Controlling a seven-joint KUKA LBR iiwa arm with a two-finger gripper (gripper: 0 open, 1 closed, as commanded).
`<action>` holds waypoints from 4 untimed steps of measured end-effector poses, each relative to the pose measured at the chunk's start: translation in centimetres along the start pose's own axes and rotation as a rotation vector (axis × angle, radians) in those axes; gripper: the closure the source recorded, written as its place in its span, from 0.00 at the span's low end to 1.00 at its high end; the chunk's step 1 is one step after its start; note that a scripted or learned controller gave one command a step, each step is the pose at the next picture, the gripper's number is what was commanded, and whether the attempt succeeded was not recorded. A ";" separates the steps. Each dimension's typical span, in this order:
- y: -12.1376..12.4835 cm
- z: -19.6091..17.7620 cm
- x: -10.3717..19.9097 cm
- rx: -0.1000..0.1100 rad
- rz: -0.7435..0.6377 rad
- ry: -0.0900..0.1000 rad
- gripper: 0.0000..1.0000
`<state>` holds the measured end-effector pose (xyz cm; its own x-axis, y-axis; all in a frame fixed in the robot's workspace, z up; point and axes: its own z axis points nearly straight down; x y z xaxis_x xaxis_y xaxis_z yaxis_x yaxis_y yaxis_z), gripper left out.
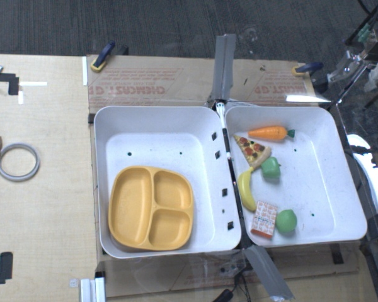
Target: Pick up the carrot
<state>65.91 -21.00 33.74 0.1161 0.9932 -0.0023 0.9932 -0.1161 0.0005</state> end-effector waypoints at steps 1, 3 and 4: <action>-3.6 0.2 0.0 0.001 -0.172 0.001 0.00; -11.0 -10.4 -2.6 0.002 -0.152 0.001 0.00; -17.5 -10.4 -3.3 0.002 -0.057 0.001 0.00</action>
<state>48.16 -22.27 44.13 0.0598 0.9982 -0.0017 0.9982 -0.0598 -0.0020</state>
